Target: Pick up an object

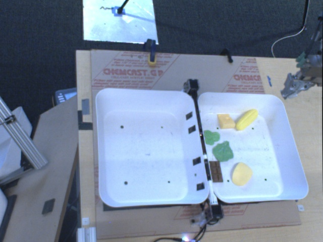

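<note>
Occupying the middle of the frame, two shallow white bins sit side by side on a brown board [166,67] printed in red with the word "CHEMCAST" followed by "GP"; the same print repeats at the upper right of the board, partly cut off by the right bin.

Left bin [108,102]: white floor with a few small dark dots. Small black clips [192,130] line the seam where the two bins meet.

Right bin [290,135], contents:
- yellow corn cob [247,119], upper middle of the bin, lying at a slant;
- orange-yellow block [226,121], just beside the cob on its left;
- small green leafy piece [211,136], near the bin's left wall;
- larger green leafy piece [222,150], just below and right of the small one;
- brown chocolate-like bar [216,171], against the left wall, lower part;
- pale yellow rounded lump [241,174], right of the bar, near the bin's lower edge.

Gripper [295,86]: grey, at the right edge of the frame, above the right bin's upper right corner and well apart from all six items. Nothing is seen in it; how far it is open cannot be told.

Upper left of the frame: a shiny square plate [103,21] on dark carpet, with a small blue item on it. A yellow and blue clamp [151,58] sits at the board's top edge.
</note>
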`<action>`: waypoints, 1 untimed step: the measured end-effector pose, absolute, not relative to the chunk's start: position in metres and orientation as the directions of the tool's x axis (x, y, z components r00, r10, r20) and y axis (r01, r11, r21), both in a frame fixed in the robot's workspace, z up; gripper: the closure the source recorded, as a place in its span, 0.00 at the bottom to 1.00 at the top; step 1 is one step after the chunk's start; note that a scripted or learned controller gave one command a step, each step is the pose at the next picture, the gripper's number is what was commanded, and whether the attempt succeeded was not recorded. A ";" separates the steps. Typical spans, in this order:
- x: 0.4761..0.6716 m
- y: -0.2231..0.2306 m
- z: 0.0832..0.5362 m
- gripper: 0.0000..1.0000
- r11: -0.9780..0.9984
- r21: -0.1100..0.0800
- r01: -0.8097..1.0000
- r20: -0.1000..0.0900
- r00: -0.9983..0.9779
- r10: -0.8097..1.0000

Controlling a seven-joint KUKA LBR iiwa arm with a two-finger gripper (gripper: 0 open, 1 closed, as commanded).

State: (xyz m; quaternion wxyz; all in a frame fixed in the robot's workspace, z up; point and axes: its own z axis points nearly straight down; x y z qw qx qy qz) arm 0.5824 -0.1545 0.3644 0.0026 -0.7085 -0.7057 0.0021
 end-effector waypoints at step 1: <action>0.655 -0.156 0.543 1.00 0.007 0.023 1.000 -0.007 -0.007 1.000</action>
